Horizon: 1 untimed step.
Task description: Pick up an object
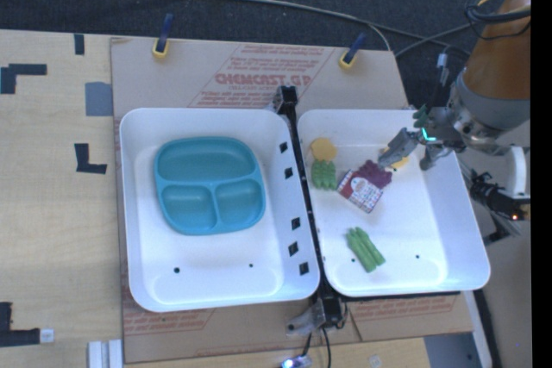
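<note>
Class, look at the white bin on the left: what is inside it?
Inside the left shallow white bin lies one teal plastic tray with three compartments, all bare. Whatever is beneath that tray is covered. A few small dark marks dot the bin's floor.

Single fixed camera, high above bench, angled down at a slant. Far enough back to take in both bins whole: left bin (138, 211) and right bin (448, 237) side by side mid-frame. Cardboard base (250, 73) under them, dark floor along top. Arm (500, 56) entering from right edge.
</note>
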Tool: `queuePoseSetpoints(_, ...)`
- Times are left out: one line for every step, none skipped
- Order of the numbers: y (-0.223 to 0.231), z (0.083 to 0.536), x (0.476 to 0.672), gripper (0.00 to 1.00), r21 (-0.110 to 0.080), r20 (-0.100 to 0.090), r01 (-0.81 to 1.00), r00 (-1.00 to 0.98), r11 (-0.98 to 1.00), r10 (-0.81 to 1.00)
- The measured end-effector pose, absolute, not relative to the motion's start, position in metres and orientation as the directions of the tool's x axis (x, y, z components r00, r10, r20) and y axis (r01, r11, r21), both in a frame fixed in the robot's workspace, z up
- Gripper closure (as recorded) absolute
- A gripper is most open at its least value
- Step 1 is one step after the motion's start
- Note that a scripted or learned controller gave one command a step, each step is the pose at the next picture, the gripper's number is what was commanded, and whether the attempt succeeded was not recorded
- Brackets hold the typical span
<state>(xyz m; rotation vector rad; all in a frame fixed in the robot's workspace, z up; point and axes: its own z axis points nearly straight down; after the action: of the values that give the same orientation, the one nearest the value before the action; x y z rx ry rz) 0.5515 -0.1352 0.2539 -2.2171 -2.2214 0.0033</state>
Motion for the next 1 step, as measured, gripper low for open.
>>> queuePoseSetpoints(-0.1352,0.2548,0.5520,0.00,-0.002,0.000,1.000,-0.002,0.002,1.000)
